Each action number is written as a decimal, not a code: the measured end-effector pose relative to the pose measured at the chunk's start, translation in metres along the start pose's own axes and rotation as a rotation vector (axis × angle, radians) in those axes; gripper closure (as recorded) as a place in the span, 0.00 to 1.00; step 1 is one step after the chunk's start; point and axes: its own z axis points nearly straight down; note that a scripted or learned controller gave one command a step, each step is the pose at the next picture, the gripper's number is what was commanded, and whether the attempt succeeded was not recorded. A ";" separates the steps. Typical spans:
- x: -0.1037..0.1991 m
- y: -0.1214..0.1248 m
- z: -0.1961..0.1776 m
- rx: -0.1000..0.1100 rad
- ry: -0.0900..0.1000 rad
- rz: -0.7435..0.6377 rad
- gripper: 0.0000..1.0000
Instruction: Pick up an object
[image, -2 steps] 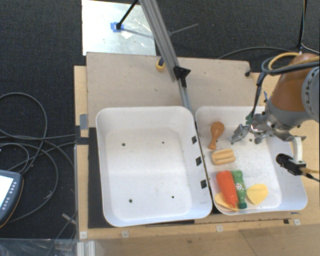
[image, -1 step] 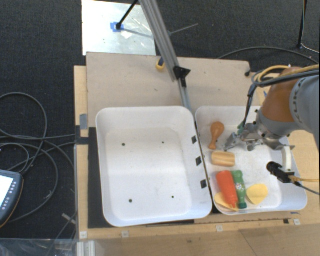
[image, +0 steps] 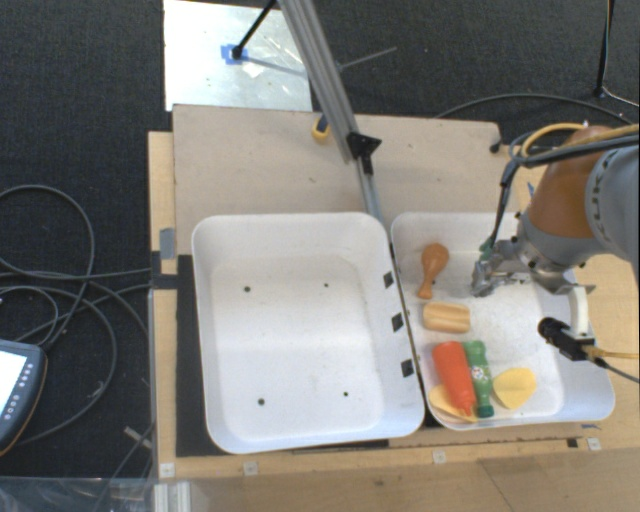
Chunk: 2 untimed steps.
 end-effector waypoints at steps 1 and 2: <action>0.001 0.007 -0.045 -0.002 -0.001 -0.004 1.00; -0.001 0.002 -0.092 -0.003 -0.001 -0.004 1.00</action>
